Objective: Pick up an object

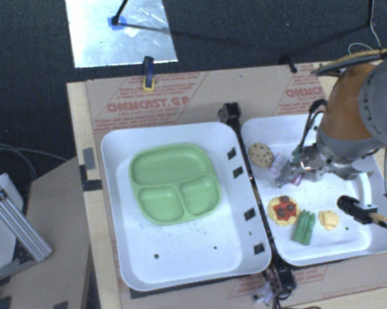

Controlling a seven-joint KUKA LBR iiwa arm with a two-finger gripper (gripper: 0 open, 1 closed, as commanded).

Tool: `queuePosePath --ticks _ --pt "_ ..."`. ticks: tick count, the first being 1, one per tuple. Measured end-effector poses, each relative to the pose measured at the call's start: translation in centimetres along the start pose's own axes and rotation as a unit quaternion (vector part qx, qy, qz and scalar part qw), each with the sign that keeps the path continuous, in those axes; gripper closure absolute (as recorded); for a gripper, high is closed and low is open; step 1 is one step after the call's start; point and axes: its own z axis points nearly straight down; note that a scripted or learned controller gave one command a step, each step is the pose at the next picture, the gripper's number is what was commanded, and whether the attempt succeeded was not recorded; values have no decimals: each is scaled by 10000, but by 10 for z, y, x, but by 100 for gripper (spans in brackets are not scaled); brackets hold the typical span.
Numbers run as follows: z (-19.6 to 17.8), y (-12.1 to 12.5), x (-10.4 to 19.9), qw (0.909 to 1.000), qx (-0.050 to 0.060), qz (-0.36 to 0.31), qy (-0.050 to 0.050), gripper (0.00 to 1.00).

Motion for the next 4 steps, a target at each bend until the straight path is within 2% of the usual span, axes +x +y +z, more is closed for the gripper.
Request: queuePosePath --ticks 1,2,3,4 --pt "-14 2 -1 10000 -28 1 -6 100" --pt "-13 2 -1 10000 -27 -2 -7 0" --pt "-4 42 -79 10000 -42 13 -30 0" --pt "-4 89 -37 10000 33 -54 -11 0"
